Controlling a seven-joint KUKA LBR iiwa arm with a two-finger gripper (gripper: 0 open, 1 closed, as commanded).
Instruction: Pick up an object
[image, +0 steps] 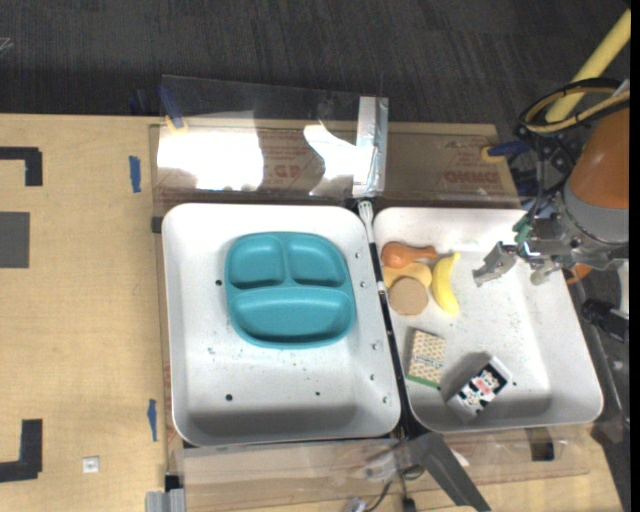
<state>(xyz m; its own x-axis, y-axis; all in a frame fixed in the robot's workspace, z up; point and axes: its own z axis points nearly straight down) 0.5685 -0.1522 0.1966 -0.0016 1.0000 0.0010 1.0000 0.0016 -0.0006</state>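
Banana (445, 285) in right bin (560, 330); jaws (510, 262) nearby, empty.

A teal divided plate (290, 288) lies in the left bin (190, 380) (roughly centred).

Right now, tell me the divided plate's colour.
Teal blue divided plate, clearest in the camera view.

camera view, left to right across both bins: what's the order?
Teal divided plastic plate → round tan disc → yellow banana → black-and-white small box → gripper.
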